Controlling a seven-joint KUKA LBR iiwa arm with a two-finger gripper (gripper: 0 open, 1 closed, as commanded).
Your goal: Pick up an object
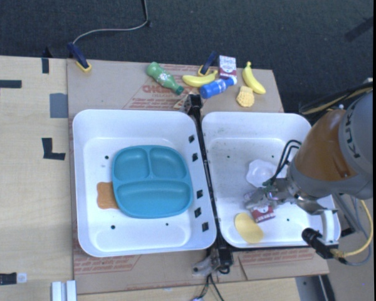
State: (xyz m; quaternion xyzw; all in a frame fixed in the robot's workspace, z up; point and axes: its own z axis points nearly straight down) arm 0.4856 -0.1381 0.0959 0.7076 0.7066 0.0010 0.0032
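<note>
jaws directly over red-and-white packet (262, 214)

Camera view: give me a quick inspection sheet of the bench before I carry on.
Surface: two white bins, left bin and right bin, on a cardboard sheet.
Job's things: right bin holds a yellow piece, a small red-and-white item and a clear wrapper.
Clutter: blue divided plate over an orange piece in the left bin; toy bananas, green bottle behind.
Hand: low in right bin; grip unclear.
Cables: black cable behind.
Surroundings: dark floor.
</note>
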